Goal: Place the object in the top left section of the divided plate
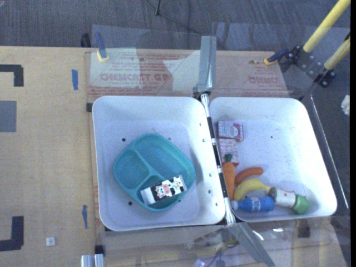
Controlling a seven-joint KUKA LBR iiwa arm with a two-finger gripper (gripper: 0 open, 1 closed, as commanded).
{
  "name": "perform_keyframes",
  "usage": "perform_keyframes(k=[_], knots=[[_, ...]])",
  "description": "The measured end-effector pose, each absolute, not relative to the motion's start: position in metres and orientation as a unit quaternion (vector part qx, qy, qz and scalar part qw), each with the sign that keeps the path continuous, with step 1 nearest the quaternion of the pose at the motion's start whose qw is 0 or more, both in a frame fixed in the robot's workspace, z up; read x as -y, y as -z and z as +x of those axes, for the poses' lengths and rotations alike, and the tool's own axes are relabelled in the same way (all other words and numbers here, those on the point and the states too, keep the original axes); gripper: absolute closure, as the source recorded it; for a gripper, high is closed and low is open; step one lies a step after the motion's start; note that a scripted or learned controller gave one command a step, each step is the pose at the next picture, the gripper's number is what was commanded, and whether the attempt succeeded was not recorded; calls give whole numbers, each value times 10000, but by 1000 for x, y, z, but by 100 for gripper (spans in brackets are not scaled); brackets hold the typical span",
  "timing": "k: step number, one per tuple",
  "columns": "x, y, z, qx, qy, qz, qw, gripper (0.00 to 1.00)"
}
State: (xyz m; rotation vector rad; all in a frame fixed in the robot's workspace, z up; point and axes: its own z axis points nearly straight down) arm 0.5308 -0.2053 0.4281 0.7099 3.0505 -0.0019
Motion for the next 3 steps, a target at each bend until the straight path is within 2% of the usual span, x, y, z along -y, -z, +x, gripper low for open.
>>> perform_keyframes(k=[1, 3], knots=[[224, -437, 561, -9302, 2, 3670, 49, 100], [220, -462, 566, -9319, 8, 3625, 150, 100]])
